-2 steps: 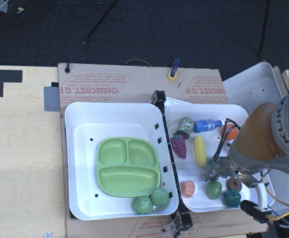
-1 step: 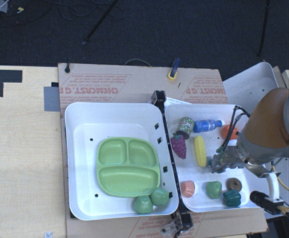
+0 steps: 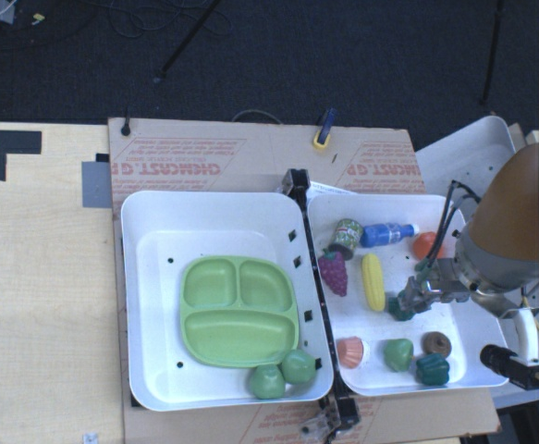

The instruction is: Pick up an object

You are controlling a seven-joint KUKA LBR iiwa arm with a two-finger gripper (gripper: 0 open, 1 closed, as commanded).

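My gripper (image 3: 404, 304) hangs low over the right bin (image 3: 472, 336), just right of a yellow corn cob (image 3: 373, 282). Its tip looks dark and small from here, and nothing can be made out in it. Around it lie a purple grape bunch (image 3: 333, 273), a small can (image 3: 348, 234), a blue bottle (image 3: 386, 235) and an orange-red item (image 3: 425, 244) partly behind the arm. Toward the front of the bin sit a pink piece (image 3: 349, 351), a green pepper (image 3: 398, 353), a brown donut (image 3: 437, 343) and a teal object (image 3: 433, 369).
The left bin (image 3: 149, 248) holds a green divided plate (image 3: 239, 310) and two green round items (image 3: 283, 375) at its front right corner. A black divider (image 3: 308, 266) separates the bins. The arm's grey body (image 3: 509, 239) covers the right bin's right side.
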